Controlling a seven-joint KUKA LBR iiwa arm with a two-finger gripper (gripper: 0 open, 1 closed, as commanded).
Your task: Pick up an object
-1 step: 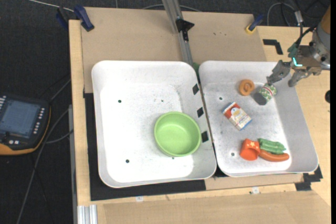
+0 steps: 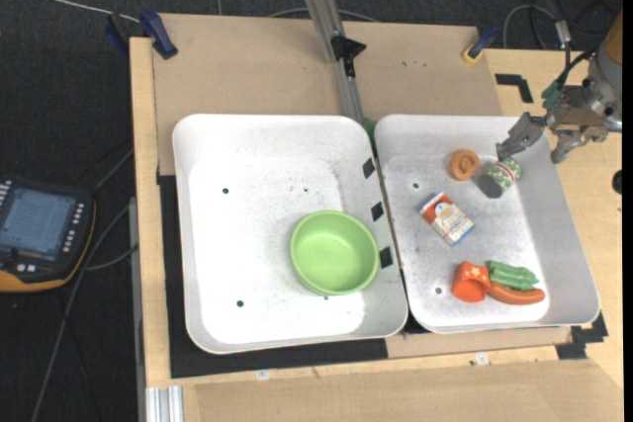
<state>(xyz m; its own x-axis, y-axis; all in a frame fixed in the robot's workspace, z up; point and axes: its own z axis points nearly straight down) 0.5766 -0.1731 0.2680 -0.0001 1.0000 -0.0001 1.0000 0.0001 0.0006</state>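
While the gripper (image 2: 541,137) hung with its fingers apart, holding nothing, just right of the small can (image 2: 500,177) in the right bin (image 2: 579,252), the can looked light, stiff and slippery, best gripped across its round sides.

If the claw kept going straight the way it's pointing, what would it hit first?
Probably the small grey-green can, just below-left of the claw in the right bin. Depth is unclear, so the claw may sit higher than the can.

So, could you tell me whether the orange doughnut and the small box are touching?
Apart. The camera view shows bare white bin floor between the orange doughnut and the small box lower down.
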